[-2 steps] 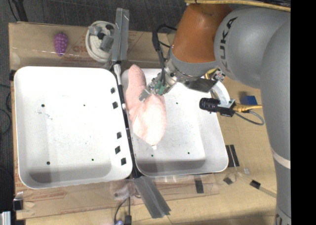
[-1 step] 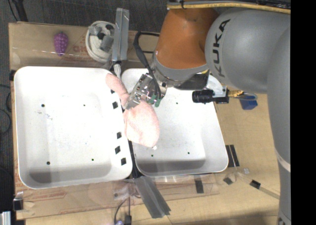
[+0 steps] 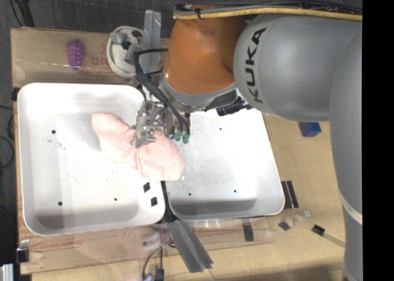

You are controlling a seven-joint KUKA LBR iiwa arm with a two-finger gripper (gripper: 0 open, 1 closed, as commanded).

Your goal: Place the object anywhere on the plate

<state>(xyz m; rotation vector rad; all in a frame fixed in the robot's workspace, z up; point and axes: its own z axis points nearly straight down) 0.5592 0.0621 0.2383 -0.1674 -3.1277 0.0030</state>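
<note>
While the grey-and-orange arm (image 3: 258,58) leans in from the right, its hand (image 3: 148,130) is down at the ridge between the two white bins, right on a pink cloth (image 3: 138,144), though I can't tell whether it's spread or pinching. That cloth lies crumpled, mostly in the left bin (image 3: 49,175), with its right end draped over the ridge toward the right bin (image 3: 246,169). Far left on the bench (image 3: 43,52) sits a small purple object (image 3: 76,53).
</note>
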